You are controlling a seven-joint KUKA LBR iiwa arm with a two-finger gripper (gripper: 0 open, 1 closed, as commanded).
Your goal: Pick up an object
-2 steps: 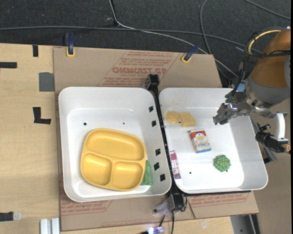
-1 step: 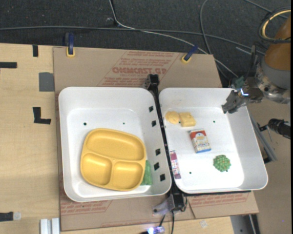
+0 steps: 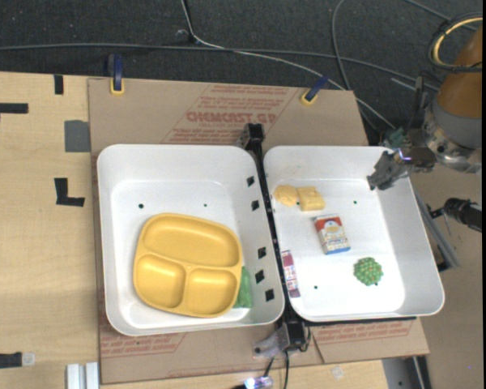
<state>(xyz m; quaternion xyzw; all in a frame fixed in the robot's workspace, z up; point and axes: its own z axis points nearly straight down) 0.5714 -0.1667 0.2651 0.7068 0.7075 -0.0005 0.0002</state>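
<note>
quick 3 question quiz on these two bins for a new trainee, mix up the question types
1. True or false: the yellow tray lies in the right bin.
2. Which object lies nearest the right bin's front edge? A) small box B) green ball C) pale yellow pieces
3. Fill in: the hand is over the right bin's ____ right corner.

Key: 1 false, it lies in the left bin; 2 B; 3 far.

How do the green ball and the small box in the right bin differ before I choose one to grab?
The green ball is round and bumpy; the small box is flat and rectangular. The ball is plain green; the box is white and blue with a red top end. The ball lies closer to the right bin's near edge, the box nearer its middle. Both lie apart from other items, away from the gripper.
</note>
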